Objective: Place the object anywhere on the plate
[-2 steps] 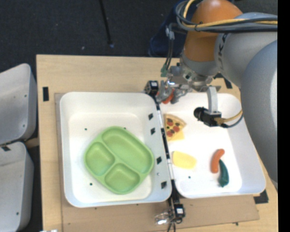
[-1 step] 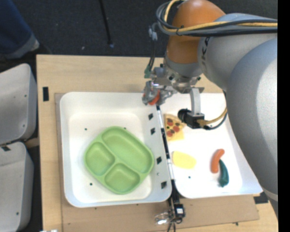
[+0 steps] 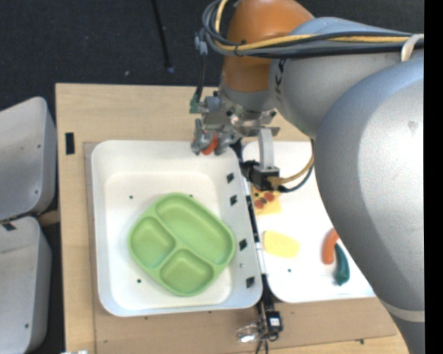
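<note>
- Plate (image 3: pixel 181 244): green, three compartments, lying in the left white bin (image 3: pixel 111 198); I see nothing resting in any compartment, so I judge the placing step not yet done.
- Gripper (image 3: pixel 208 144): hanging over the far right corner of the left bin, near the divide between the two bins, well apart from the plate.
- Fingers: a small red-orange bit shows at the tip of the gripper, but I cannot tell whether it is a held object or part of the tool, nor whether the fingers are spread or pressed together.
- Right white bin (image 3: pixel 310 286): holds a yellow object (image 3: pixel 281 244), an orange piece (image 3: pixel 329 247) just beside a teal piece (image 3: pixel 341 265), and a small red-and-yellow item (image 3: pixel 266 200) close to the divide.
- Task's thing: I cannot say which object is meant; it may be the red-orange bit at the gripper, or one of those lying in the right bin.
- Remaining work, as I judge it: carry the object over the plate and release it there.
- Arm (image 3: pixel 369 124): grey with an orange band above the wrist, covering much of the right bin.
- Tabletop (image 3: pixel 74 116): pale wood.
- Writing: no brand, label or lettering can be read.
</note>
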Robot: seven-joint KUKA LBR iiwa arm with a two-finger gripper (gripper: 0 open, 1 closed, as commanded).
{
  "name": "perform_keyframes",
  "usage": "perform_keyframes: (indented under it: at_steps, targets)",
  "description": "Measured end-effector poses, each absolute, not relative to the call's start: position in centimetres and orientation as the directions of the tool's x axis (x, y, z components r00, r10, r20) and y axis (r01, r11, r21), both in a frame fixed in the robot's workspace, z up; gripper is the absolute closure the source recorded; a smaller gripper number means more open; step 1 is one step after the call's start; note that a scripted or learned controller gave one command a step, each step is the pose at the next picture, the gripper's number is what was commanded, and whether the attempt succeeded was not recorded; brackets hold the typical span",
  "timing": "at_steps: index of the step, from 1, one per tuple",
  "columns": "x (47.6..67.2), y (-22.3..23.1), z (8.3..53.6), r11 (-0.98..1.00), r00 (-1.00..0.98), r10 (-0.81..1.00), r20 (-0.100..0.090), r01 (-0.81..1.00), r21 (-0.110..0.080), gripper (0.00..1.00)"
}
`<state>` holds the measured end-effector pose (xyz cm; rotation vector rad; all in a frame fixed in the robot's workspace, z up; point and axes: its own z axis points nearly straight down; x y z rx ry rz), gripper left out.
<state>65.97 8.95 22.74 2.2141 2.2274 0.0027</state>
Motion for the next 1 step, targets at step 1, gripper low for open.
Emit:
perform_keyframes:
  at_steps: [1]
  targets:
    - [65.92,8.70,22.71,0.003,-0.003,1.000,0.000,1.000,0.000,0.00]
